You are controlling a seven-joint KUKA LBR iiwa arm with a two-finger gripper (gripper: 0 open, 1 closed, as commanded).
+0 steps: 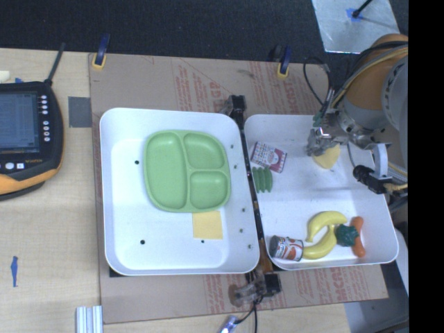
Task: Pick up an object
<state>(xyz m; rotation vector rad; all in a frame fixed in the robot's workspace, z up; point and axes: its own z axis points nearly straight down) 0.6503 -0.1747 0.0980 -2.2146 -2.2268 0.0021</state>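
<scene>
The right bin [291,186] holds a small red-and-white packet [268,157], a green pea pod [263,180], a pale yellow wedge [327,157], a yellow banana [322,233], a small can [286,248] and a carrot with a green top [354,235]. My gripper [320,143] is low over the bin's back right part, right at the pale yellow wedge, which pokes out just below and to the right of its tip.
The left bin [118,214] holds a green divided plate [186,170] and a yellow square slice [207,225]. A handheld control pendant [24,137] lies on the bench to the far left. The arm's grey and orange body [378,82] looms over the right bin's back right corner.
</scene>
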